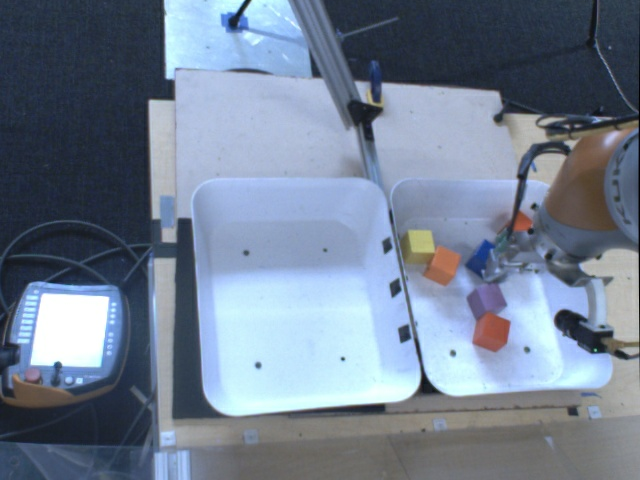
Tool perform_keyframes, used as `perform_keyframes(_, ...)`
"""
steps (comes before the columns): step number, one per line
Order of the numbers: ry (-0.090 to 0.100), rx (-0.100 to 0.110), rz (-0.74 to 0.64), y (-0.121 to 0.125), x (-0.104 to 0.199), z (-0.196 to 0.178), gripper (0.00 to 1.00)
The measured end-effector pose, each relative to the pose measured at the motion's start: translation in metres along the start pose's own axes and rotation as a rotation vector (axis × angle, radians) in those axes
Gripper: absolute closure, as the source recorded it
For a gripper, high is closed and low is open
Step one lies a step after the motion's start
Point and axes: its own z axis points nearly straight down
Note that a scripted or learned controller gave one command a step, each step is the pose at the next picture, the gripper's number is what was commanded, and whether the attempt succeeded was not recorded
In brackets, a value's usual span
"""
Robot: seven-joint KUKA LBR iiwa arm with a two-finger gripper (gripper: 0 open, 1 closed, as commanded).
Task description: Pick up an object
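Arm (590, 198) reaches into the right bin (440, 373) from the right; gripper (503, 261) is low over the cluster of blocks, right at the blue block (481, 258). Jaws: cannot tell whether released or clenched, the wrist body hides them; no block visibly between them.

Candidate objects, all in the right bin: blue block at the gripper tip, purple block (487, 299) just below it, red-orange block (491, 332) below that, orange block (442, 265) and yellow block (419, 245) near the left wall. A small orange piece (521, 223) sits beside the wrist.

Risks, as judged: blue and purple blocks lie close together, so a closing grip may push one aside or pinch a corner and slip. A tilted blue block could squirt out. Neighbours crowd the approach.

Left bin (215, 268) lies across the divider. Teach pendant (65, 343) rests off the surface, well apart.
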Motion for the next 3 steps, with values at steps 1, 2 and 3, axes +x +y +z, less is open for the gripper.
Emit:
perform_keyframes(1, -0.001, 0.000, -0.001, -0.004, 0.006, -0.059, 1.00)
perform_keyframes(2, -0.001, 0.000, -0.001, -0.005, 0.003, -0.104, 1.00)
perform_keyframes(3, -0.001, 0.000, -0.001, -0.003, 0.003, -0.146, 1.00)
